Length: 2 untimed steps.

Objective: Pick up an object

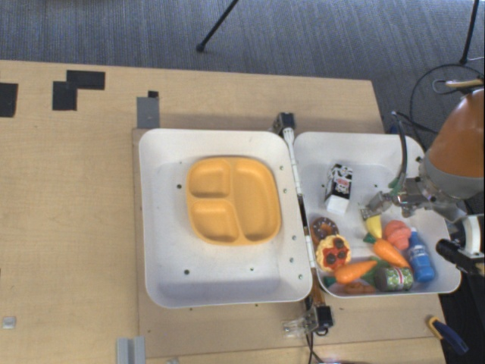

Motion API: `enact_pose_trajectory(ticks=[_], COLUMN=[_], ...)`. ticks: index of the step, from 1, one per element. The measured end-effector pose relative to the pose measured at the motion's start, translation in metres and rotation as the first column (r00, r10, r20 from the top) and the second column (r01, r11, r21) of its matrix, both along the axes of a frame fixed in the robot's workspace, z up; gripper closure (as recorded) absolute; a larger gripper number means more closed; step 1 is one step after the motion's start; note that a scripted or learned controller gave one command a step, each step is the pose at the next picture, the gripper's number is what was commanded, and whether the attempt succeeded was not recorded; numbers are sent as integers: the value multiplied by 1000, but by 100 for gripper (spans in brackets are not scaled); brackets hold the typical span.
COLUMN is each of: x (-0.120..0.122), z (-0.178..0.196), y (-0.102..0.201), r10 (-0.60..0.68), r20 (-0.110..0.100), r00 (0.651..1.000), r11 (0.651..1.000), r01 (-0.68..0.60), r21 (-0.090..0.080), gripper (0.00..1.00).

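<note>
I have the gripper [383, 201] low over the right bin [364, 146], its jaws' spread impossible to tell, and the toy food [377, 260] packed beneath could make them wedge between pieces or nudge them aside.

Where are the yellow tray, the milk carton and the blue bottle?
yellow tray [231, 201]: camera view, on the ridge between its compartments.
milk carton [340, 185]: camera view, on its black-and-white side.
blue bottle [420, 262]: camera view, on its body.
</note>
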State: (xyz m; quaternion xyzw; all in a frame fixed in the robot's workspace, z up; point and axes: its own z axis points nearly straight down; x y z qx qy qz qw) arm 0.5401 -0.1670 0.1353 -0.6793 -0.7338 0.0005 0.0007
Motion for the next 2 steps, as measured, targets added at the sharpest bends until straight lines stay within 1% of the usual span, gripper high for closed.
enact_pose_trajectory(ticks=[1, 2], x=[-18, -16], z=[-48, -38], y=[0, 0], r10=[173, 173], r20=[10, 14], r00=[985, 985], r11=[985, 985], r01=[-173, -173], r21=[-4, -7], gripper=[0, 100])
